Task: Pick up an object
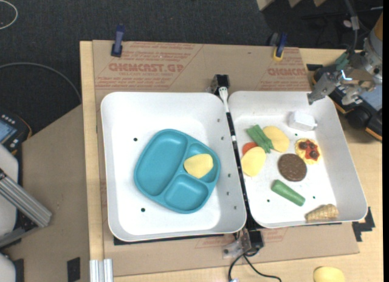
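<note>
The right bin (pixel 349 171) holds several toy foods: a white piece (pixel 302 120), a green bean pod (pixel 258 136), a pale yellow piece (pixel 277 138), a red piece (pixel 248 148), a yellow lemon shape (pixel 254 161), a brown round cookie (pixel 292 167), a small red-topped tart (pixel 307 149), a green cucumber (pixel 287 192) and a tan cone (pixel 321 213). My gripper (pixel 318 91) hovers at the bin's far right corner, above and just right of the white piece. It holds nothing that I can see.
In the left bin (pixel 118 153) lies a teal divided plate (pixel 164 165) with a yellow piece (pixel 198 165) in one compartment. A yellow object (pixel 327 273) sits on the bench below the right bin. Clamps (pixel 117 39) hold the cardboard's far edge.
</note>
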